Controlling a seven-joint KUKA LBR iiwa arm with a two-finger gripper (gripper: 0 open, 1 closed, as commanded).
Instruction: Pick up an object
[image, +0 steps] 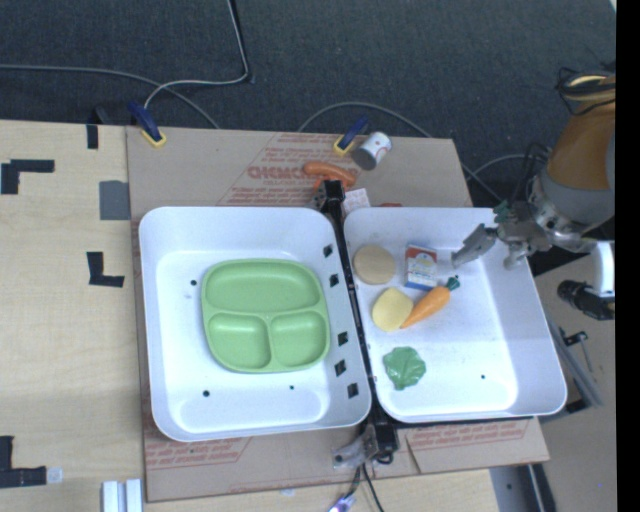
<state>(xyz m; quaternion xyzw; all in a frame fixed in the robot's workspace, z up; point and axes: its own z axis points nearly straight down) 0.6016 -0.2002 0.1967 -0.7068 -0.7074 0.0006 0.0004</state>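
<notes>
Left bin: a shallow white bin holding one thing, a green divided plate with one wide section at the back and two smaller ones in front, lying flat near the middle.
Divider: the two bins sit touching along their inner rims, with black clips down the seam.
Right bin: a white bin with five small things gathered in its left half.
Back row: a round tan cookie, and just right of it a small white and red carton.
Middle: a yellow lemon-like piece touching an orange carrot that slants up to the right, its green tip near the carton.
Front: a green leafy piece, on its own.
Gripper: poised over the bin's back right part, just right of the carton, holding nothing; whether its fingers are parted I cannot tell.
</notes>
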